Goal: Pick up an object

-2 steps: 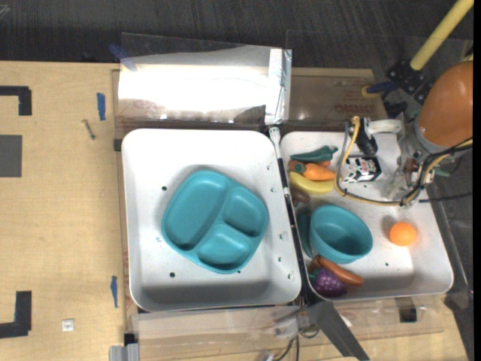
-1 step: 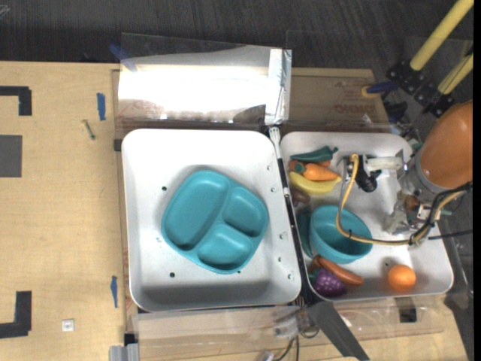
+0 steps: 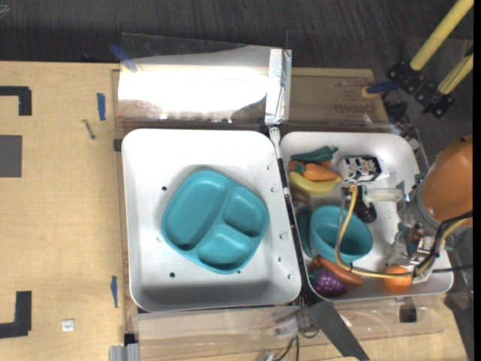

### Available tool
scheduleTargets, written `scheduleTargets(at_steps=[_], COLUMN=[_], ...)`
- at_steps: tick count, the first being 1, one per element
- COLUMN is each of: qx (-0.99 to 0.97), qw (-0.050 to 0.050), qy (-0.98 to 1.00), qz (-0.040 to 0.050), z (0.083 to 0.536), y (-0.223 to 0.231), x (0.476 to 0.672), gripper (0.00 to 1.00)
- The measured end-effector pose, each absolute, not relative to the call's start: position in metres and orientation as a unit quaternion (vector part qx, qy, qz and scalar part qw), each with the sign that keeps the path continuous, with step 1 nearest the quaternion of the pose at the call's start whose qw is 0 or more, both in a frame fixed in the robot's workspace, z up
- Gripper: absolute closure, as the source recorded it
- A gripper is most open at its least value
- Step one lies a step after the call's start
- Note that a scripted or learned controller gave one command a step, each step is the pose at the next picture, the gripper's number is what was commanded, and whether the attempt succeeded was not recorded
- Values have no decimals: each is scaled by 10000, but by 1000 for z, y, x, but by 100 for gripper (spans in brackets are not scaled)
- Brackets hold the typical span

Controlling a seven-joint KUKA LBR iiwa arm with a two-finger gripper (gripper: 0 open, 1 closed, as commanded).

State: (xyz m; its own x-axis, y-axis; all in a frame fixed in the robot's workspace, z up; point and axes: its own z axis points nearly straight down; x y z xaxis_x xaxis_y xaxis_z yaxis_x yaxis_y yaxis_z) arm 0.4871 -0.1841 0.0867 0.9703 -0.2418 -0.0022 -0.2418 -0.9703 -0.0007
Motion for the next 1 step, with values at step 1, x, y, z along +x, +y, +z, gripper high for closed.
scheduleTargets(at_steps=[1], qx=[-9950], qw=[12], qy=[995], qz=[-27], z=[88], y=[-131], x=[491], gripper=[100])
